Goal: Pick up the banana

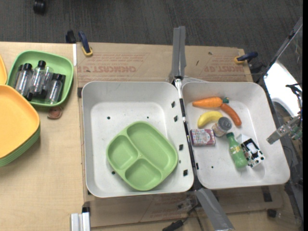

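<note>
Looks like a robotics lab or test room. Grey carpet [144,8] with an office-chair caster [39,5] on it, flattened cardboard [130,64] clamped to a wooden table [38,186], two white bins [91,109] hinged side by side, toy food and a green tray of small bottles [41,78].

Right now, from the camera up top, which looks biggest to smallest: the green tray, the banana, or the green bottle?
1. Green tray, by far.
2. Green bottle and banana look about alike; I can't rank them.
</note>
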Available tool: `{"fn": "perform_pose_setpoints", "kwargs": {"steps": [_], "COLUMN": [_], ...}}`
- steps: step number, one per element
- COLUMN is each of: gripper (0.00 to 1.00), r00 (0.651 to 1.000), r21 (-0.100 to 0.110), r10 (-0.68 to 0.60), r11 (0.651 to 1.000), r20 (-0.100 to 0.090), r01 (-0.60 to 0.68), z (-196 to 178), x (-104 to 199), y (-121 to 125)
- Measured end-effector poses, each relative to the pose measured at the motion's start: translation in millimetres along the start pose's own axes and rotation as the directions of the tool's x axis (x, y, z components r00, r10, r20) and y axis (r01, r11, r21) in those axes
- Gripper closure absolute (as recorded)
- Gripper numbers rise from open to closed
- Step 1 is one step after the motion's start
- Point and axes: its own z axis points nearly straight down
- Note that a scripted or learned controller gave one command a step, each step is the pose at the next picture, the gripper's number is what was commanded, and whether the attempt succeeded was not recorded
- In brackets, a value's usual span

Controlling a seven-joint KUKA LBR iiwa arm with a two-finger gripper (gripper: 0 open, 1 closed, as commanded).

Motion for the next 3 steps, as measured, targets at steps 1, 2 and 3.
{"fn": "perform_pose_setpoints", "kwargs": {"steps": [1,2,3], "gripper": [1.0,1.0,1.0], "r00": [1.0,0.999,0.997], "r21": [-0.002,0.0,-0.002], "r10": [-0.012,-0.049,-0.077], "r11": [1.0,0.999,0.997], "r20": [0.003,0.001,0.003], "r01": [0.012,0.049,0.077], "z": [-17,19,-44], "x": [-3,-3,-4], "y": [-2,-1,-1]}}
